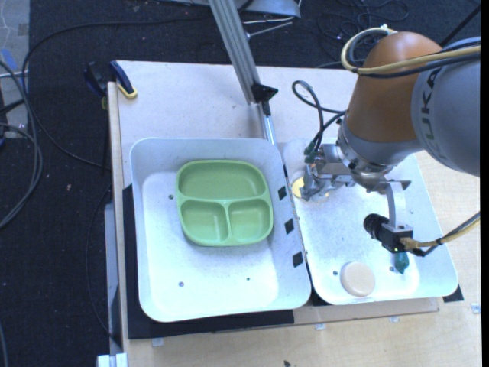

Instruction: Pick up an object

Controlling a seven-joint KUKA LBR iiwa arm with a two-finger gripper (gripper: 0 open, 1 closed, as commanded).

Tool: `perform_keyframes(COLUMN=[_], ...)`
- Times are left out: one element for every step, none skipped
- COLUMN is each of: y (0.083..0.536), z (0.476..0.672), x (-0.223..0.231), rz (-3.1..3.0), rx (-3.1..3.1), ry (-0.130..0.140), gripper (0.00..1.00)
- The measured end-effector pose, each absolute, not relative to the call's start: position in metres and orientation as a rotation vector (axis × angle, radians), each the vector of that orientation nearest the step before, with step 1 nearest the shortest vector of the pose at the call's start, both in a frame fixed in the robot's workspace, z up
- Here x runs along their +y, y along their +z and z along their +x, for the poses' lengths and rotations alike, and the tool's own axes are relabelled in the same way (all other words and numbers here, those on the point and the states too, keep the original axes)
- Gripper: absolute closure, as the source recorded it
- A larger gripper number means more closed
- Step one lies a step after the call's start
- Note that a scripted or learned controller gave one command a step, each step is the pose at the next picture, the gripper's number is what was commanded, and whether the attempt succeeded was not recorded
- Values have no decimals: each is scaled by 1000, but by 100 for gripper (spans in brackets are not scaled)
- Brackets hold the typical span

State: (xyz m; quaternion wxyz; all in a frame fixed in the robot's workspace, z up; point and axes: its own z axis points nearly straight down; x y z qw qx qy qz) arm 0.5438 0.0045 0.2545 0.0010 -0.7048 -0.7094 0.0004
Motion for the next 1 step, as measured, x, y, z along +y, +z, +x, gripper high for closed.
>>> perform_keyframes(y=[243], z=[524], x=[61], rz=[-2210], rx=[-2228], ry=[2], gripper=[100])
